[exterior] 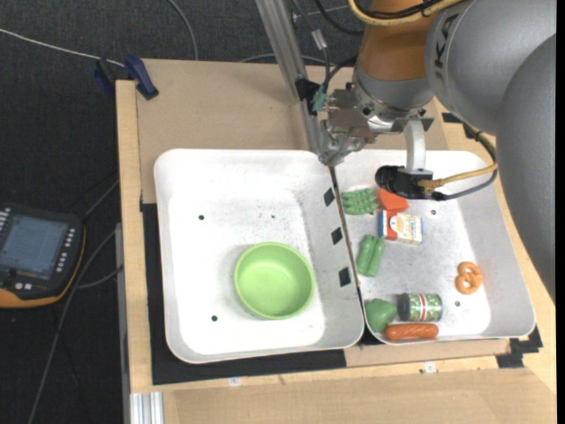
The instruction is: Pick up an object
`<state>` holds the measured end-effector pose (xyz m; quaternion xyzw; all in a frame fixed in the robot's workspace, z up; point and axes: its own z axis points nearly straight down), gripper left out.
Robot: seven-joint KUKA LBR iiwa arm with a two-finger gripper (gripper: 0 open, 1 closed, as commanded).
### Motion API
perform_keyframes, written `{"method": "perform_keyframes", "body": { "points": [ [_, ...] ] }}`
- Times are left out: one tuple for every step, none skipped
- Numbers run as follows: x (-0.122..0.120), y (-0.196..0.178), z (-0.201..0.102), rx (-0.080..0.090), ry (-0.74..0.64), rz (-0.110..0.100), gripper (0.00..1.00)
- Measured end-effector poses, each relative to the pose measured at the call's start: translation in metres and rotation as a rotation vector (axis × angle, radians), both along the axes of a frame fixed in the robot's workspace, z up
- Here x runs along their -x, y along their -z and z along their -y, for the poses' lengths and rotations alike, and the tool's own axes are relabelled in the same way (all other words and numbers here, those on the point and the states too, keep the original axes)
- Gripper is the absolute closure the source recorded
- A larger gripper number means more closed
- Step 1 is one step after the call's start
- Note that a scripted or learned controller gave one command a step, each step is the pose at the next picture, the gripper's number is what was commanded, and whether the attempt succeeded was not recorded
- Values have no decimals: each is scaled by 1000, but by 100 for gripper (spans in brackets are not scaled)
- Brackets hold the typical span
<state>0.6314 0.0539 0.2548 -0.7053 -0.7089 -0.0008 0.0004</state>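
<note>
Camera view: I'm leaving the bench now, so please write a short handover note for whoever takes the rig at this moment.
Gripper: above the far end of the wall between the bins; nothing visibly held.
Left bin: green bowl.
Right bin: milk carton, pretzel, green can, sausage, green pickle, other small green toys.
Done: no pick visible.
Left: choose an object, grasp it, lift it.
</note>
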Motion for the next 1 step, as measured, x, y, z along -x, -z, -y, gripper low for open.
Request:
{"method": "perform_keyframes", "body": {
  "points": [
    [-12,22,-45,1,1,-2,100]
  ]
}}
